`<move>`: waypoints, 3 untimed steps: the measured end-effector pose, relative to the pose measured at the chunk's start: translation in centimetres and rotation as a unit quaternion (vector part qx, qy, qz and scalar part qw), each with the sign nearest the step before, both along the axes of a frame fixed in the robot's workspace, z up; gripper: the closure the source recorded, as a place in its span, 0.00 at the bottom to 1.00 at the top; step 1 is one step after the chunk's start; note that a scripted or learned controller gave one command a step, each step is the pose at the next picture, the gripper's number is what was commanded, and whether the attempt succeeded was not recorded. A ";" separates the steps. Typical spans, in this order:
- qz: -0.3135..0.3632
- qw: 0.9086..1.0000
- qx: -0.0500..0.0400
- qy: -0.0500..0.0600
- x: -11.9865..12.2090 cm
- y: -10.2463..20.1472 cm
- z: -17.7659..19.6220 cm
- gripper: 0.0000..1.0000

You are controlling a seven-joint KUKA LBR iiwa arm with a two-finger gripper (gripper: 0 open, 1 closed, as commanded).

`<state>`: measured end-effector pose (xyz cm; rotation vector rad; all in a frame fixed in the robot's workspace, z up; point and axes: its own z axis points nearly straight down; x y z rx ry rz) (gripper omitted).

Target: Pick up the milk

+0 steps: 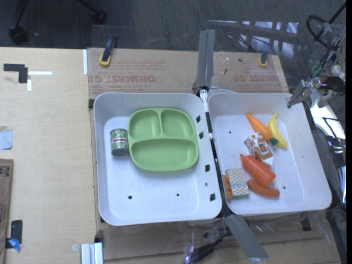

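In the left bin a small can stands beside a green plate. In the right bin, near its middle, the milk lies among a carrot, a banana and a red bottle. I cannot tell how the jaws stand.

The right bin held a tight cluster at its middle: a milk carton hemmed by a carrot and banana above, a ketchup bottle touching below. Bare floor lay open right of the cluster. In the left bin, open floor spread below the green divided plate; a can stood just left of it.
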<state>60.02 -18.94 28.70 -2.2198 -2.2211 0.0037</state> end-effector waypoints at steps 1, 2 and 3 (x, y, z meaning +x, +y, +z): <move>0.021 1.000 0.001 0.000 -4.0 -2.2 -14.7 0.00; 0.125 0.992 0.001 0.000 -8.0 7.4 -19.7 0.00; 0.122 0.993 0.001 0.001 -8.0 7.2 -18.8 1.00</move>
